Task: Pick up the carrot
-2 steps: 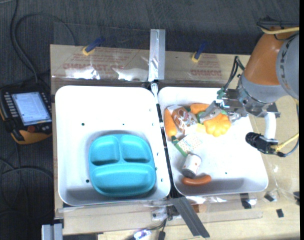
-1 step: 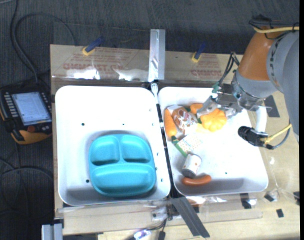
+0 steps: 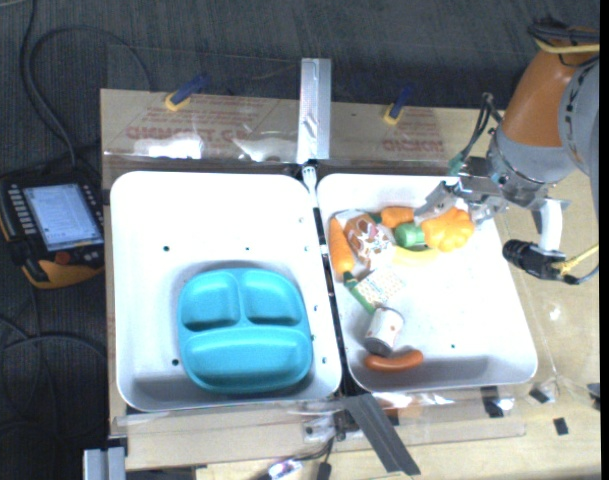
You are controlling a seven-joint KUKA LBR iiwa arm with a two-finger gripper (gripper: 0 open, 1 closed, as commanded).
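The carrot (image 3: pixel 339 249), a long orange piece, lies along the left wall of the right bin (image 3: pixel 484 308), next to a round brown-and-white toy (image 3: pixel 369 235). My gripper (image 3: pixel 458 201) hangs over the back right of that bin, just above a yellow-orange pepper-like toy (image 3: pixel 450 230). It is well to the right of the carrot, with the heap of toys between them. No object shows between its fingers.
A short orange piece (image 3: pixel 396 215), a green piece (image 3: pixel 411 235) and a yellow piece (image 3: pixel 414 255) crowd the back of the right bin. A small printed pack (image 3: pixel 377 288), a can (image 3: pixel 383 330) and a red sausage (image 3: pixel 392 360) lie nearer the front. The left bin (image 3: pixel 154 218) holds a blue divided tray (image 3: pixel 245 330).
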